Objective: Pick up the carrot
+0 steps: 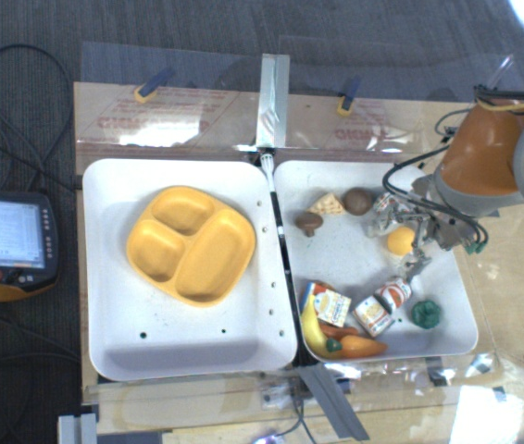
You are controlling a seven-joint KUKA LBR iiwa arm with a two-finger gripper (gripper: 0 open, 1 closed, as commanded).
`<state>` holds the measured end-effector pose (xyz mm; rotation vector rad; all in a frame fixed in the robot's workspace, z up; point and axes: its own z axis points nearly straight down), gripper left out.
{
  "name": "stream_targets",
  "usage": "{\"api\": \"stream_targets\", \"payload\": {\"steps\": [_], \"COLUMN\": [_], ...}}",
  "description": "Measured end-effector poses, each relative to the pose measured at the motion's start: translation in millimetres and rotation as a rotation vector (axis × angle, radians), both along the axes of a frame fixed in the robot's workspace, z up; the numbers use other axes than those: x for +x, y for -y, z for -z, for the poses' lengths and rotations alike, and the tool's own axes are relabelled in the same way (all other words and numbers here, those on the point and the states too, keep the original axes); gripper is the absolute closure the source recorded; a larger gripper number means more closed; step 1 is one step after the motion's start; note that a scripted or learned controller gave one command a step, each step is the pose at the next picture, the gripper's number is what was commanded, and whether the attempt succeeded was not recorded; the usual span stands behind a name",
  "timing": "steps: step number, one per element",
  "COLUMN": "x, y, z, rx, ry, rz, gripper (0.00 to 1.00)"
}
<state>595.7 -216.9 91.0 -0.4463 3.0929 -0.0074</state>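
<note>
Tool over the right bin, carrot well short of it

Tool [408,232] sits low above the right bin [456,289], at the end of the grey arm with its orange band [484,151], which comes in from the right edge. We cannot tell from this slanted view whether it is open or closed; cables and metal parts crowd the spot. A round yellow fruit [400,240] lies right at the tool, and we cannot say whether they touch.

We find the carrot [361,346] well below the tool and a little to its left, lying flat near the bin's front wall, with a banana [311,333] curled just beside it. Between carrot and tool we see a small red-and-white carton [330,305], a tin can [373,314] and a small red-capped bottle [393,294]. A green item [426,314] rests below the tool, slightly to its right. To the tool's left lie a brown round thing [358,201], a pale wedge [330,204] and a dark brown piece [309,220].

Far to the tool's left, the left bin [114,340] holds a yellow divided plate [191,244]. Both bins stand on the tabletop [188,118].
</note>
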Motion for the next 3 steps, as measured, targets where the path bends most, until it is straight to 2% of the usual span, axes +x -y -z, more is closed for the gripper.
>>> {"api": "stream_targets", "payload": {"steps": [1, 2, 3], "x": [3, 22, 19], "y": [-1, -100, -96], "z": [-13, -131, -124], "rx": [-0.004, 0.004, 0.005], "ry": [0.007, 0.001, -0.013], "rz": [-0.002, 0.119, 0.126], "gripper": [1.0, 1.0, 0.0]}}
